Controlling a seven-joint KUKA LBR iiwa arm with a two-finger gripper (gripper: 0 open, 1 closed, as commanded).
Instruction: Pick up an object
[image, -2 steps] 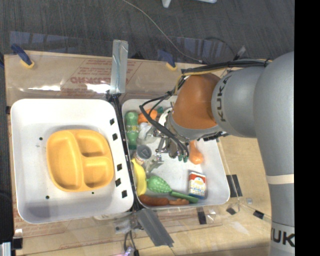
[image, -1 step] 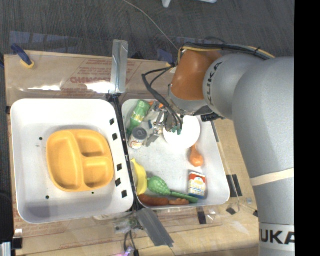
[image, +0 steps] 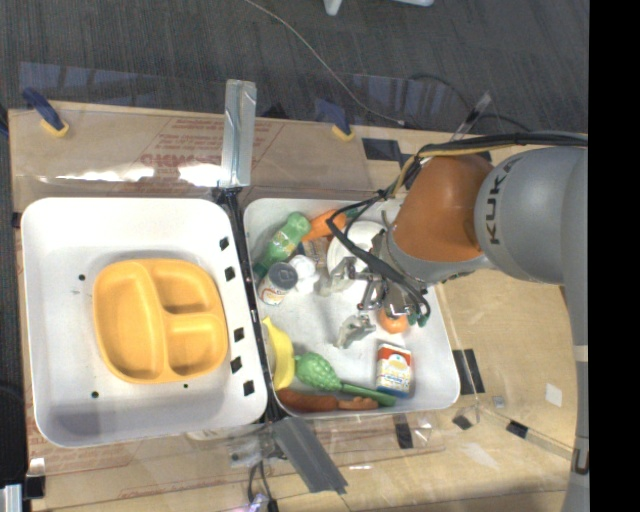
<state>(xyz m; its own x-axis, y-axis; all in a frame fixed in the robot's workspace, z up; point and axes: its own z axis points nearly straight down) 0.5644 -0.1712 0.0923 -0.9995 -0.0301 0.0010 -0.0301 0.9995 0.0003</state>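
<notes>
My gripper (image: 346, 300) hangs over the middle of the right bin (image: 437, 352), below the orange wrist band. Its two metal fingers (image: 339, 271) stand apart, open, with bare white bin floor between them. A small orange-red round thing (image: 393, 321) lies just right of the fingers, partly under the wrist. A green bottle (image: 283, 239) and a small round jar (image: 280, 279) lie to the left of the gripper. A small carton (image: 395, 368) sits below it, near the bin's front right.
Along the right bin's front lie a yellow banana (image: 280, 352), a green knobbly piece (image: 318, 371) and a red-brown long piece (image: 314, 402). An orange piece (image: 321, 222) lies at the back. The left bin (image: 55, 250) holds a yellow divided plate (image: 158, 320). Cables run over the wrist.
</notes>
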